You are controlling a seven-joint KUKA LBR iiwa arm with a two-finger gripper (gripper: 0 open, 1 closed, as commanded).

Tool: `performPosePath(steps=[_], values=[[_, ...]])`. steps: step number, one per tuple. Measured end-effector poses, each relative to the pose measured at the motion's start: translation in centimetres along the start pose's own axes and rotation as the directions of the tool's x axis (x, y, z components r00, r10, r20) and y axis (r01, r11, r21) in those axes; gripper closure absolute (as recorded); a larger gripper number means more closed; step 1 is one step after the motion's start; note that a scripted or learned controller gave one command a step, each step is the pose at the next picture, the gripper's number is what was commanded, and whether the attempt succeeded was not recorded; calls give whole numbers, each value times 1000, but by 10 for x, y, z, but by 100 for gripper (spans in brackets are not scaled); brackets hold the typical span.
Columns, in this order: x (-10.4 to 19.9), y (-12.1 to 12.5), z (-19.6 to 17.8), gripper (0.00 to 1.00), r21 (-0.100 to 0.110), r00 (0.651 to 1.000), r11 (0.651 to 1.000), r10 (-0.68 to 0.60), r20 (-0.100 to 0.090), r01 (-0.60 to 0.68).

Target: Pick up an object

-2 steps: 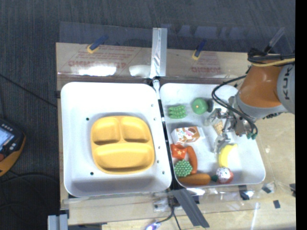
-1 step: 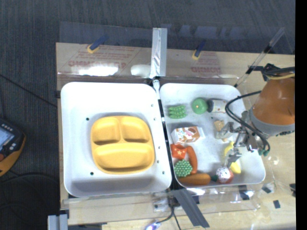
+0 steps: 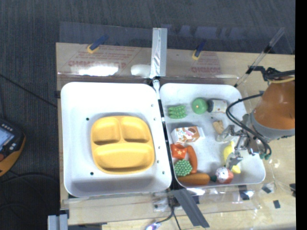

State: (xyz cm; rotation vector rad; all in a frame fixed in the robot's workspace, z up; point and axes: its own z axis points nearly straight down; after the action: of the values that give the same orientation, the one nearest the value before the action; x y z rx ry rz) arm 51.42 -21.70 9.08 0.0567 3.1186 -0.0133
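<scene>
The right bin (image 3: 249, 176) holds several toy foods: a green pea pod (image 3: 177, 111), a green ball (image 3: 199, 105), a snack packet (image 3: 185, 134), a red piece (image 3: 178, 152), a green bumpy piece (image 3: 182, 167), an orange carrot shape (image 3: 195, 178) and a red-and-white ball (image 3: 223, 175). My gripper (image 3: 237, 151) is low in the bin's right part, right beside a yellow piece (image 3: 228, 153). It touches or overlaps that piece. A second small yellow bit (image 3: 236, 168) lies just below the gripper. The wrist hides the bin floor behind it.
The left bin (image 3: 72, 128) carries a yellow compartment tray (image 3: 123, 143). A metal divider post (image 3: 159, 51) stands between the bins at the back. A pale cylinder (image 3: 218, 105) and a beige scrap (image 3: 218, 127) lie near the gripper. Cables loop off the wrist (image 3: 240, 110).
</scene>
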Motion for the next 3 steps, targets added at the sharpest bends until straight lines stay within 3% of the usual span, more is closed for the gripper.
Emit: performPosePath(steps=[1, 2, 3], values=[[23, 23, -1, 0, 1, 1000, 1000, 17, 1, -17], [22, 23, -8, 100, 2, 1000, 1000, 16, -5, -16], [26, 96, -2, 100, -1, 942, 942, 336, -3, -336]])
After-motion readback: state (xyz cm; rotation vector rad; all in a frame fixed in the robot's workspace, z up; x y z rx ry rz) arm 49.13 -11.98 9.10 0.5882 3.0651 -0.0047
